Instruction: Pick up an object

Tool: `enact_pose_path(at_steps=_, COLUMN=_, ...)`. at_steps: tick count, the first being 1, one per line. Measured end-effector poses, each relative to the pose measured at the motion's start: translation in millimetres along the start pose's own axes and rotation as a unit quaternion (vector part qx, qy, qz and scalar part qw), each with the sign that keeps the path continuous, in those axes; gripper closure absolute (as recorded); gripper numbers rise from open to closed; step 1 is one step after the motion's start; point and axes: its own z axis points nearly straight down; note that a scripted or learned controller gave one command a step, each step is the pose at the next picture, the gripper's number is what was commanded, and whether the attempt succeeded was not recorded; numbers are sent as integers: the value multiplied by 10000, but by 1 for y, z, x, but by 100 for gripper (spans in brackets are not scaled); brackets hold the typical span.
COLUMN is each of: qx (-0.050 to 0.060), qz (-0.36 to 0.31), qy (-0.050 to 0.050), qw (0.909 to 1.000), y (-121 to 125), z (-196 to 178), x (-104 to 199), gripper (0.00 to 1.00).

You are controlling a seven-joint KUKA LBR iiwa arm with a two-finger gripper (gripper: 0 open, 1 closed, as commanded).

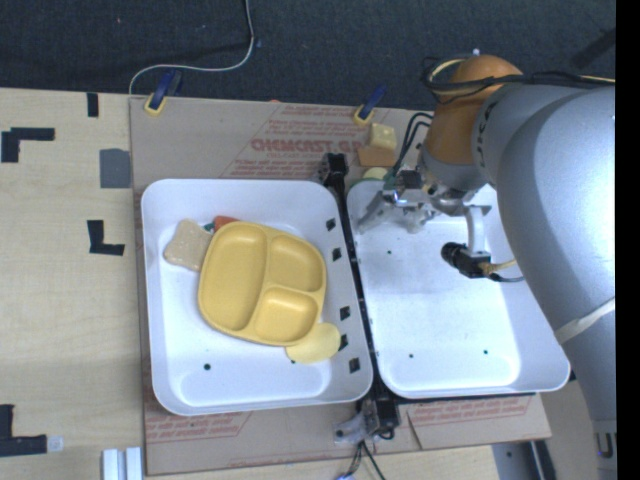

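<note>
Camera view: the two-finger gripper (400,208) hangs at the far edge of the right shallow white bin (450,368); its state cannot be told. Left of it, the left white bin (170,368) holds a yellow compartment plastic tray (262,283), a tan sponge-like square (185,245) and a pale yellow curved piece (316,344).

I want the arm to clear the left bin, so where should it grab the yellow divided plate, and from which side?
Judging by its pose, grip the yellow divided plate by its raised outer rim on the far-left curve, coming straight down. It lies flat, open side up, too broad to span. The near-right rim has a pale yellow piece against it.
</note>
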Motion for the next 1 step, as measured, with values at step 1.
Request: enact_pose_path(at_steps=1, qx=-53, qz=51, qy=-31, qw=10000, y=-2, z=-76, x=-107, gripper=0)
